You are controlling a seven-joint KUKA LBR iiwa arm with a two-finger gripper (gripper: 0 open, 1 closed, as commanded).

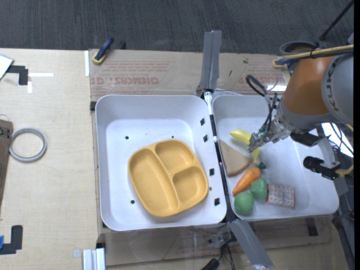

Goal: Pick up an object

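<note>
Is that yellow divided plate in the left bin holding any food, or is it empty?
Empty. The yellow plate lies flat in the left bin, and all three of its compartments show only bare yellow surface.

Grey arm (pixel 315 89) from the right, end effector (pixel 260 138) low, angled left.

A yellow banana (pixel 241 135) lies flat in the right bin (pixel 315 207) — its right end seemingly at the gripper (pixel 257 142).
</note>
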